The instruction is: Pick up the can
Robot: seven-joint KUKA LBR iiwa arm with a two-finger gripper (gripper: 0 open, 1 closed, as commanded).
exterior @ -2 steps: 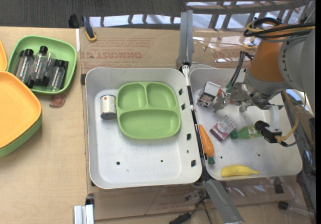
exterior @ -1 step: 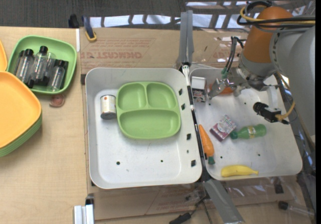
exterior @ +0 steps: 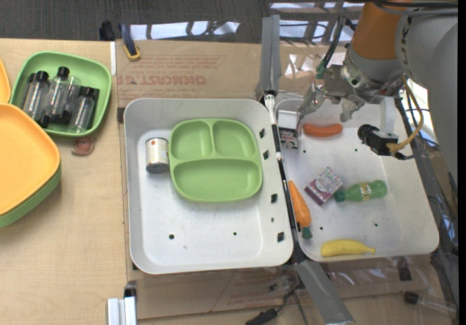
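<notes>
A yellow plastic banana (exterior: 347, 248) lies nearest the camera, at the near edge of the right-hand shallow white bin (exterior: 408, 207), well below the gripper. In the same bin are an orange plastic carrot (exterior: 298, 203) lying along the left wall, a small pink-and-white packet (exterior: 324, 186), and a green plastic bottle on its side (exterior: 361, 191) just beside the packet. A red-orange sausage-shaped toy (exterior: 322, 129) sits just under the two-finger gripper (exterior: 331, 103), which hangs over the far end of this bin; its fingers are splayed apart with nothing between them.

The left-hand shallow white bin (exterior: 196, 243), well left of the gripper, holds a light green three-compartment plastic plate (exterior: 215, 158) with bare compartments. The small silver metal can (exterior: 156, 154) lies on its side just left of the plate, its round end toward the far side, far from the gripper.

Further left, a green square tray (exterior: 98, 79) holds several clear vials with black caps (exterior: 58, 99). A stack of orange plates (exterior: 22, 163) is cut off by the left edge. The small boxy item (exterior: 288, 129) at the bins' divider is hard to make out.
</notes>
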